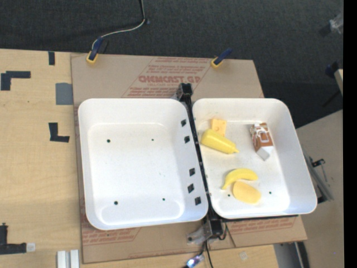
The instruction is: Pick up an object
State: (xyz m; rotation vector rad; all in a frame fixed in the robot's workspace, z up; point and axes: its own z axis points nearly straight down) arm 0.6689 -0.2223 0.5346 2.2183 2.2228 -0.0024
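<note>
Two white bins side by side, right bin [290, 149] holding a yellow bottle [218, 142], cheese wedge [218, 126], banana [240, 177], small carton [260, 138] (brown and white), left bin [134, 161] beside it.

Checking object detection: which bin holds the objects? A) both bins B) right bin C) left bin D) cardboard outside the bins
B: the banana, the yellow bottle, the carton and the other yellow pieces all lie in the right bin.
</note>
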